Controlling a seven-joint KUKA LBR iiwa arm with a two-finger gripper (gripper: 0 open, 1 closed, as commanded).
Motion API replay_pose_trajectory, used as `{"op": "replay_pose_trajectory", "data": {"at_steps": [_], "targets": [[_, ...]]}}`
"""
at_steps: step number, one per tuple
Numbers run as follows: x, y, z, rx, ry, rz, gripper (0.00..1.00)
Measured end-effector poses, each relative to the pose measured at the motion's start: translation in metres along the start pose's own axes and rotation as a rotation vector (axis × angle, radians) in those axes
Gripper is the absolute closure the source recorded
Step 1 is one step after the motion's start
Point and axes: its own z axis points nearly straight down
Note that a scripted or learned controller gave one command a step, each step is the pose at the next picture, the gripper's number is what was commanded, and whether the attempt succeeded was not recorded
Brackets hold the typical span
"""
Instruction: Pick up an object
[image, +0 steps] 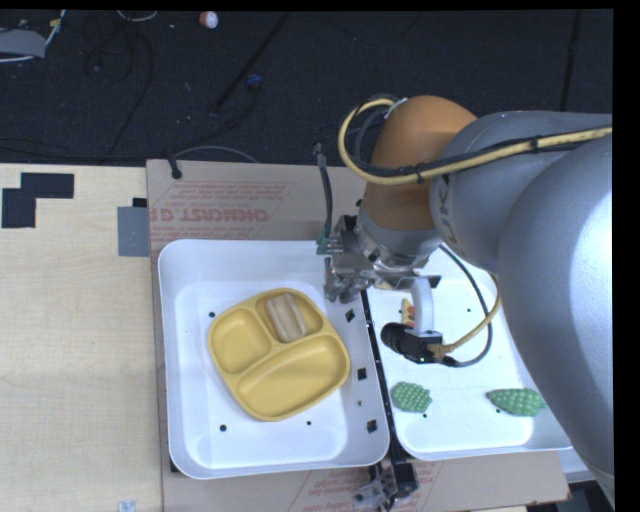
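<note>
A yellow divided plate (280, 360) lies in the left bin (190, 430). A tan, bread-like piece (287, 318) rests in the plate's upper right compartment. Two green, knobbly pieces lie in the right bin (470, 440): one (410, 396) near its left wall, the other (517, 401) toward the right. My gripper (342, 280) hangs below the orange wrist band, over the top right corner of the left bin beside the wall between the two bins. It sits just right of the plate's upper edge, and nothing shows held in it.
The grey arm covers the right bin's upper and right parts. Both bins rest on a cardboard sheet (230, 200) on the wooden bench. Bare white floor lies around the plate in the left bin.
</note>
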Motion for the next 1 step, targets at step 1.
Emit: {"op": "replay_pose_trajectory", "data": {"at_steps": [1], "targets": [[-0.0015, -0.001, -0.0002, 0.002, -0.001, 0.001, 0.0]]}}
